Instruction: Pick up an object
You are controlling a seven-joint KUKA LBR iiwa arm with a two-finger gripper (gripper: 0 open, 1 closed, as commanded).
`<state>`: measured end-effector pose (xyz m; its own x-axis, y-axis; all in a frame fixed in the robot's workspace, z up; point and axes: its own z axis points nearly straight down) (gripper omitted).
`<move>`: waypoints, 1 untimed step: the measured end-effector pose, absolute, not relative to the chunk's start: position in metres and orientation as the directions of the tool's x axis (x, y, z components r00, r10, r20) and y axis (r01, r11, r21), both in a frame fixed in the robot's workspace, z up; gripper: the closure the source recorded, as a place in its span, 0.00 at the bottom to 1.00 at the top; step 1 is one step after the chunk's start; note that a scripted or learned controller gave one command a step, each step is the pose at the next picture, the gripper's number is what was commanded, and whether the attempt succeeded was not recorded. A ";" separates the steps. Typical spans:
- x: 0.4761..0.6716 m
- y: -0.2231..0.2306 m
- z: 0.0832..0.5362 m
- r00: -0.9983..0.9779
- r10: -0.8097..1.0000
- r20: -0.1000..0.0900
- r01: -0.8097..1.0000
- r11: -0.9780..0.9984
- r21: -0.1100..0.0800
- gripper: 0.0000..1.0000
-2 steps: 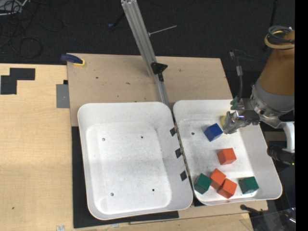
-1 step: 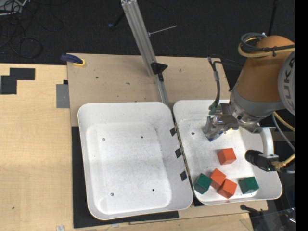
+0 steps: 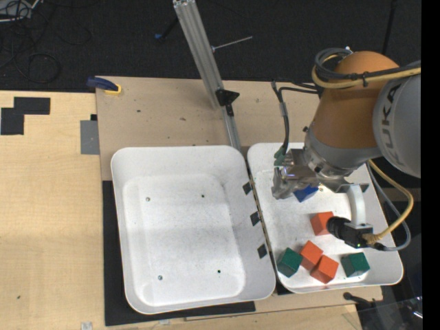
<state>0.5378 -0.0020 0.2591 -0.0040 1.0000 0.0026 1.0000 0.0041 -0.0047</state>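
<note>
With gripper [image 3: 285,183] low in right bin [image 3: 265,158], blue block [image 3: 304,194] just beside jaws; jaw state unreadable, cannot tell. Advice: centre over block, descend straight, avoid bin wall, close, lift slowly.

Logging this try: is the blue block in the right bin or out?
In: the blue block lies on the right bin's floor, beside the gripper.
</note>
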 end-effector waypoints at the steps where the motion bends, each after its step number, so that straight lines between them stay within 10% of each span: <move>1: 0.544 0.052 0.255 -0.004 1.000 0.002 1.000 0.004 -0.004 1.00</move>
